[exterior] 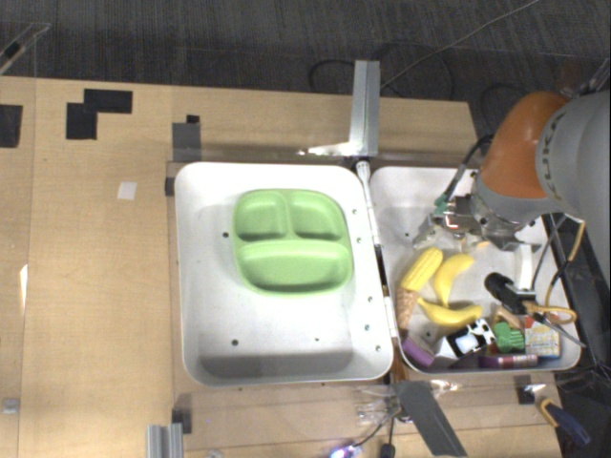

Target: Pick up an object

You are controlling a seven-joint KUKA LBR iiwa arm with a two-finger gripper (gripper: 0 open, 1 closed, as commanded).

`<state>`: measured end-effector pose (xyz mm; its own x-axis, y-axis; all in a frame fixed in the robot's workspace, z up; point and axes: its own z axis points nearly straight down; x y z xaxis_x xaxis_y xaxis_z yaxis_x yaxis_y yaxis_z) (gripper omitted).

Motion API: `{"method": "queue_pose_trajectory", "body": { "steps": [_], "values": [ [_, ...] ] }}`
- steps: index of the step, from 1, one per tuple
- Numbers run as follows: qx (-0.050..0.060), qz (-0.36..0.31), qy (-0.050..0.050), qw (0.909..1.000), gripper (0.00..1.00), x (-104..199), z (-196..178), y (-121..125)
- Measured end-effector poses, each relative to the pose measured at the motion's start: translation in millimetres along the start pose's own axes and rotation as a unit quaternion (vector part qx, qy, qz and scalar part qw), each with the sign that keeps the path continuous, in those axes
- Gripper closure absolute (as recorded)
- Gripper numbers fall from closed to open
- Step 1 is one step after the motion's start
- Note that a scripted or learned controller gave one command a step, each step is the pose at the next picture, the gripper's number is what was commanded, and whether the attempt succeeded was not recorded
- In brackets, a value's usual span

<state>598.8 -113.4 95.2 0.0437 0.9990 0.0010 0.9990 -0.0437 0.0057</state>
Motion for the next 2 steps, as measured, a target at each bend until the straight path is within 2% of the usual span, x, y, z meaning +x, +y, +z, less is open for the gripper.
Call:
{"method": "queue_pose_trajectory", "body": {
  "steps": [1,2],
  "values": [
    [-0.007,-0.049,-0.001,0.9988,0.0,26.8,3.4,-39.0],
    [-0.008,-0.051,0.001,0.9987,1.0,30.4,-7.6,-37.1]
  ]
}}
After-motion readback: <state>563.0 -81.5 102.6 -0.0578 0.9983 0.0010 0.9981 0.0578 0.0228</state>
